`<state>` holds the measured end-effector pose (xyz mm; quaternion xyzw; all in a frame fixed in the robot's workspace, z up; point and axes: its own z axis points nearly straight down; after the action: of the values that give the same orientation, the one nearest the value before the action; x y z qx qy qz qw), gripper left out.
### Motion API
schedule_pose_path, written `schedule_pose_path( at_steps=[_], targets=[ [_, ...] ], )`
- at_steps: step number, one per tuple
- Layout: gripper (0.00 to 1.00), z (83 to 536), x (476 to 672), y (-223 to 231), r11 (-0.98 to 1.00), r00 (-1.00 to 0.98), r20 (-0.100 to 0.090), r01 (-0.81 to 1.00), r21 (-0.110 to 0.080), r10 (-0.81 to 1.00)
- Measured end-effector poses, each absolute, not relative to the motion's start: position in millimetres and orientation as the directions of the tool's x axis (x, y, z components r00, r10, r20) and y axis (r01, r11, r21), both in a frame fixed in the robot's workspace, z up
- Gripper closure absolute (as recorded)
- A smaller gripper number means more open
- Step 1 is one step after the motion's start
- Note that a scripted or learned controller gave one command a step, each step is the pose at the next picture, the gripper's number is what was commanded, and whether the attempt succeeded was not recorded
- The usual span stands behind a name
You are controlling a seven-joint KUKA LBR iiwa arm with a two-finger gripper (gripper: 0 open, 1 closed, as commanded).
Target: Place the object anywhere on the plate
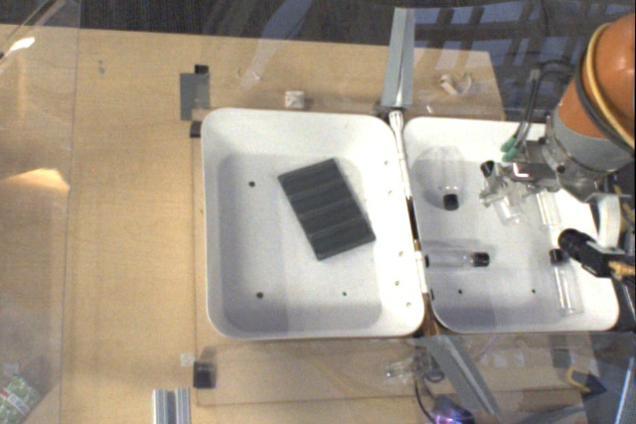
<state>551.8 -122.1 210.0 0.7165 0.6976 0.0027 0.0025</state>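
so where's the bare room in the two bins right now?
Left white bin: free floor around the dark grey ribbed plate, widest along its left and front walls. Right white bin: crowded, with clear black-capped tubes and the gripper; only the front-left corner is bare.

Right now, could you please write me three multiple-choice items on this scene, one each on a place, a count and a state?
1. Where does the dark plate lie?
A. left bin
B. right bin
C. bare bench

2. How many white bins stand on the bench?
A. one
B. two
C. three

3. How does the plate lie?
A. flat, askew to the walls
B. upright against a wall
C. hanging over the rim

Answers: 1 A, it rests on the left bin's floor; 2 B, the right bin adjoins the left; 3 A, its edges run slanted.
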Motion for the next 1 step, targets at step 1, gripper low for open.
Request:
schedule_pose_path(
  at_steps=[1],
  targets=[
    [1.0, 250.3, 598.7, -126.1, -0.273, 0.273, 0.0, 0.962, 0.005, 0.962]
  ],
)
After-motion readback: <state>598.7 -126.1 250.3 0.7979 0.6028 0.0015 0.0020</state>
